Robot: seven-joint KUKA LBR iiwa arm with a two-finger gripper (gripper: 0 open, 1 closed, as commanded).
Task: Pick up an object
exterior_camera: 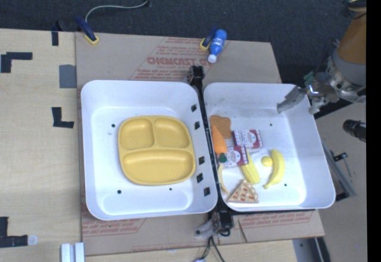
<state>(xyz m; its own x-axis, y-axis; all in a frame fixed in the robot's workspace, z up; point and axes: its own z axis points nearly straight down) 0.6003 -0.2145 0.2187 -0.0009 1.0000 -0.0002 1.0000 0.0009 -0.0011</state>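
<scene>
The right bin [297, 136] holds several toy foods: an orange carrot [220, 140], a brown bread slice [221, 122], a red and white carton [246, 139], a corn cob [250, 170], a yellow banana [275, 167] and a pizza slice [243, 193]. My gripper [293, 100] hangs over the bin's far right corner, apart from all of them. Its grey fingers [289, 102] point left, with nothing seen between them.
The left bin [98, 136] holds a yellow divided plate [156, 150]. A blue and white bottle [215, 44] lies on the cardboard behind the bins. A black clamp [196, 74] sits where the two bins meet at the back.
</scene>
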